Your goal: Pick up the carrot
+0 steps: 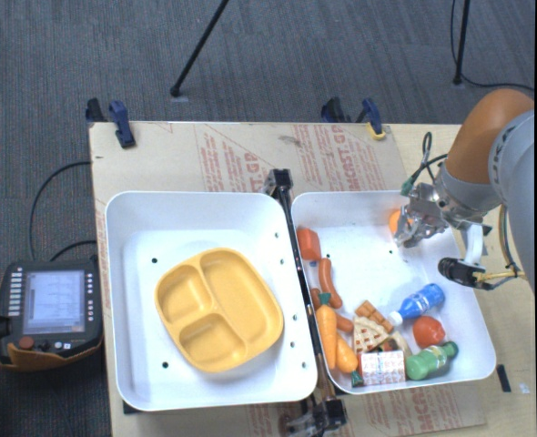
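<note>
Orange and tapered, the plastic toy carrot point(327, 332) lies lengthwise against the left wall of the right-hand shallow white bin point(481, 330), towards the near end; a shorter orange piece point(346, 355) sits just beside it on its right, and whether that is a second carrot cannot be told. Its position hard against the wall is judged awkward for a two-finger grasp from above; one finger would need room on the wall side. The grey two-finger gripper point(417, 222) stands over the far right part of the same bin, well apart from the carrot, close by a small orange object point(395, 220) at the far wall; whether its fingers are open or closed cannot be told from this view, and nothing is seen held between them. Other toys crowd the near end of that bin: a blue bottle with a white cap point(420, 301), a red tomato-like ball point(428, 331), a green bottle point(430, 362), a waffle-patterned piece point(369, 327). The left-hand white bin point(127, 308) holds a yellow three-compartment plate point(217, 309). Red printing runs across the brown board point(241, 155) beneath the bins; it is too small to read.
</note>
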Controlling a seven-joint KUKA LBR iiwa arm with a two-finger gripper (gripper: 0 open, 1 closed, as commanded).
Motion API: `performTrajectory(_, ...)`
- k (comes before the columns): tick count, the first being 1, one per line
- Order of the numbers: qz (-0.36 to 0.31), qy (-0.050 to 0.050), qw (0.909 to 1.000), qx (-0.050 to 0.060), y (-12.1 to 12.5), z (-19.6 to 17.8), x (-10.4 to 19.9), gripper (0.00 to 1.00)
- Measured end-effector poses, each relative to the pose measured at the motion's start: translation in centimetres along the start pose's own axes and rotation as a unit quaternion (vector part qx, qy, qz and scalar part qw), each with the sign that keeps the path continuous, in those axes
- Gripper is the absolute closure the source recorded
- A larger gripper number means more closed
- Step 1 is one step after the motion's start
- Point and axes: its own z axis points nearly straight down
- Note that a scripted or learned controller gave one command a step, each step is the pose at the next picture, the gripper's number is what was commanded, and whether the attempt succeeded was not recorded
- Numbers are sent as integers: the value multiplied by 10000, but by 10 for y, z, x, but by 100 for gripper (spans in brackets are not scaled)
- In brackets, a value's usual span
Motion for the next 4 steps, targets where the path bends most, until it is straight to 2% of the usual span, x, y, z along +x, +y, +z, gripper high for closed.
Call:
performTrajectory(1,-9,1,10000,5,0,-10,0,100)
performTrajectory(2,-2239,-21,9746,-1,-1,10,-2,100)
performTrajectory(3,-1533,-22,9882,-26,-1,-72,2,100)
performTrajectory(4,-3775,-22,9260,-9,-85,11,-36,100)
